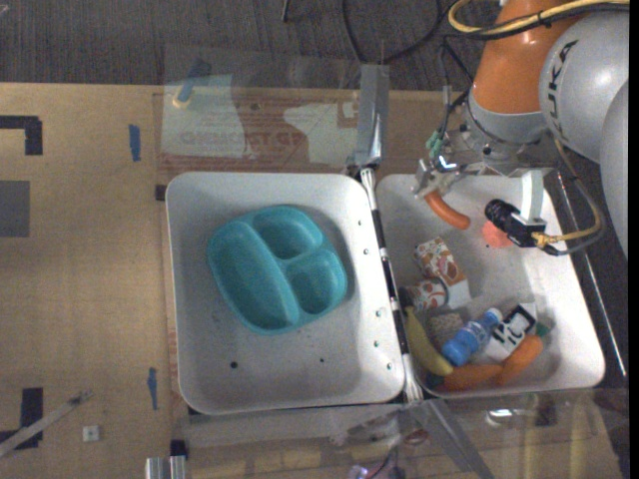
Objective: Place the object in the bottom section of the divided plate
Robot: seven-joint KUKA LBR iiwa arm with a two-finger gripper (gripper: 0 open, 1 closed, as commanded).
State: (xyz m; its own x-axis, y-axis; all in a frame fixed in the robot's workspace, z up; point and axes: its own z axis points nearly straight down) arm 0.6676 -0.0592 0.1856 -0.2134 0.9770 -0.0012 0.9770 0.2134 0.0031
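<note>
While the teal divided plate (278, 265) is lying in the left bin (190, 357), the tool (436, 180) is gripping an orange sausage (447, 211) above the right bin (574, 307).

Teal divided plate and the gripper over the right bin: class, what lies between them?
In the camera view, bare white floor of the left bin, then the bins' adjoining rims, separate the plate from the gripper.

Tan bench top (80, 297) with blue tape marks (134, 142); dark floor (150, 8) beyond.
</note>
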